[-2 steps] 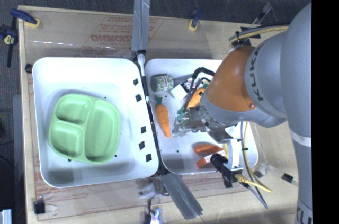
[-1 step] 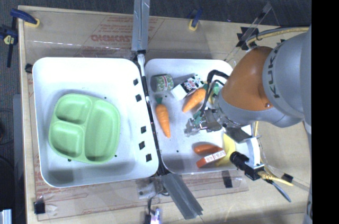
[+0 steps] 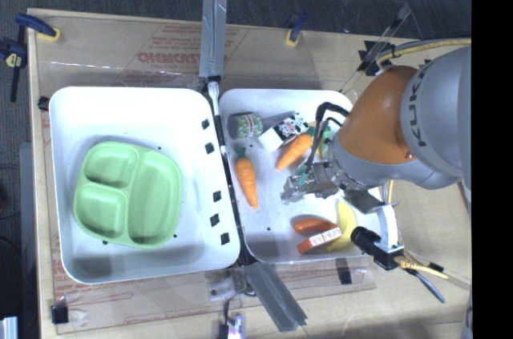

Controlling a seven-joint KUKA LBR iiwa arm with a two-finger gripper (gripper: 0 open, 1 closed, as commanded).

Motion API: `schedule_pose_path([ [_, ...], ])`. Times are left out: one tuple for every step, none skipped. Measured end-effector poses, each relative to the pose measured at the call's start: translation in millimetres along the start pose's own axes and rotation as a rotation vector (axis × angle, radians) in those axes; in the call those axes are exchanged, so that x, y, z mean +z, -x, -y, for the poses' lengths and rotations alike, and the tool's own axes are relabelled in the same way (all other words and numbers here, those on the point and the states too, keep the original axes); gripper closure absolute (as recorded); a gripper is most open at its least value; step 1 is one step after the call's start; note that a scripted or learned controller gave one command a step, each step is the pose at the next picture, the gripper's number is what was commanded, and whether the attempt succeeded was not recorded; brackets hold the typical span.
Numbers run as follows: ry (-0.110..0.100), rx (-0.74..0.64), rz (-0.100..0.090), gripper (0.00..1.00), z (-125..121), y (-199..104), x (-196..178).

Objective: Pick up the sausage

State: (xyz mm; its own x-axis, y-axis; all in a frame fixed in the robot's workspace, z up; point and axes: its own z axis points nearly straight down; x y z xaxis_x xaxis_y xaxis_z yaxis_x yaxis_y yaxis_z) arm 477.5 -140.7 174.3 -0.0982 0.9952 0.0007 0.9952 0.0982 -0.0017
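The sausage [image 3: 311, 224], short and reddish-brown, lies near the front of the right bin [image 3: 260, 245]. My gripper [image 3: 300, 184] hangs over the middle of that bin, just behind the sausage and a little to its left. Nothing can be seen held in it. The grey arm with its orange band [image 3: 377, 129] reaches in from the right and hides the bin's right side.
A red labelled item [image 3: 319, 242] and a yellow banana [image 3: 346, 220] crowd the sausage. Two carrots [image 3: 247, 180] [image 3: 293, 151], a small can [image 3: 246, 124] and a white box [image 3: 276, 134] lie further back. The left bin [image 3: 64, 113] holds a green divided plate [image 3: 128, 191].
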Motion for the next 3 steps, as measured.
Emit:
schedule_pose_path([
  [-0.003,-0.088,-0.002,1.0,-2,-32,69],
  [0.003,-0.364,0.001,1.0,-8,-76,-18],
  [-0.002,-0.274,-0.001,1.0,1,-2,17],
])
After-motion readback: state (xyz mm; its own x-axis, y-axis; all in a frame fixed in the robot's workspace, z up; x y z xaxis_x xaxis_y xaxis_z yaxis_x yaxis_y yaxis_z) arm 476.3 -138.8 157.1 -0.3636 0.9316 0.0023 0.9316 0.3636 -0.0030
